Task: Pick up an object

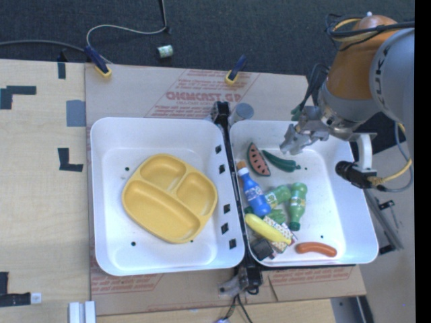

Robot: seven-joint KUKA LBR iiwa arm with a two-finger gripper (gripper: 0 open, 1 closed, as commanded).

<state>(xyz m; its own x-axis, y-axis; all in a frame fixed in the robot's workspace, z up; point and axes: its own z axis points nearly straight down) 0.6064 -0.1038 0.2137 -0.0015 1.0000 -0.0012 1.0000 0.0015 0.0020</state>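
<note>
My gripper hangs over the back of the right bin, just above and right of a dark green pepper-like piece. A watermelon slice lies left of that. Further forward lie a blue bottle, green bottles, a yellow banana and a red sausage. Nothing shows between the fingers.
The left bin holds a yellow divided plate. A black divider runs between the bins. The arm's grey and orange body looms over the right bin's back right corner, with cables at the right rim.
</note>
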